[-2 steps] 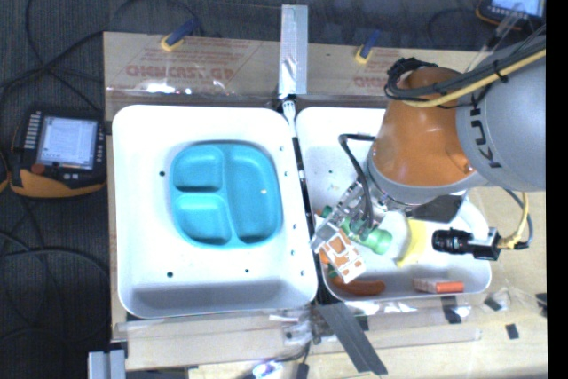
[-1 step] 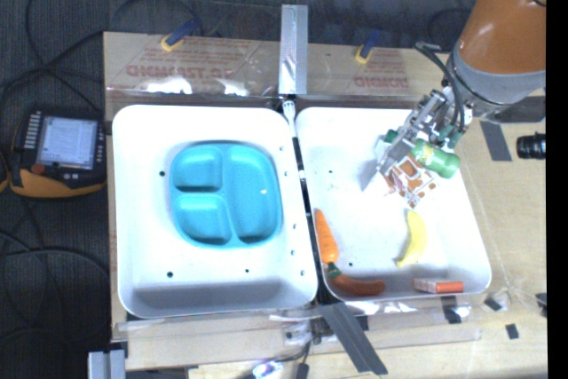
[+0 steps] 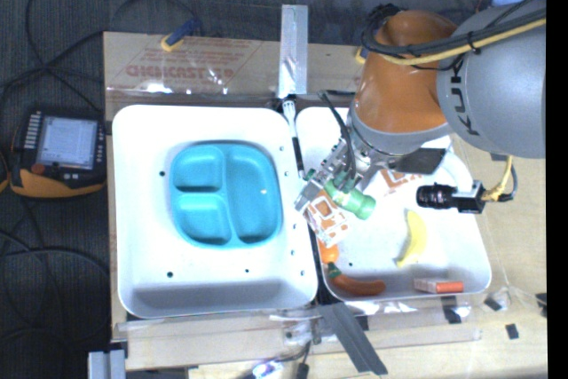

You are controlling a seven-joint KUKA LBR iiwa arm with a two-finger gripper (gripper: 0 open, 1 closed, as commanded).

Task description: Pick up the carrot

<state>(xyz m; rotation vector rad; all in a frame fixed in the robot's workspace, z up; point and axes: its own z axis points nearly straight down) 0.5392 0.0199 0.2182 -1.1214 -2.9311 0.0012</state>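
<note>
The carrot (image 3: 329, 256) is a small orange piece near the left wall of the right bin (image 3: 470, 257), partly under an orange-and-white carton (image 3: 327, 222). My gripper (image 3: 333, 179) hangs over the left part of the right bin, above and behind the carrot, apart from it. A green bottle-shaped object (image 3: 356, 202) lies right beside the gripper's tip, touching or nearly touching it. The carrot is not between the fingers.
The right bin also holds a banana (image 3: 411, 237), a brown sausage (image 3: 360, 286) at the front and an orange marker (image 3: 438, 286). The left bin (image 3: 142, 280) holds a blue divided tray (image 3: 222, 191). A black camera unit (image 3: 448, 196) sticks out beside the wrist.
</note>
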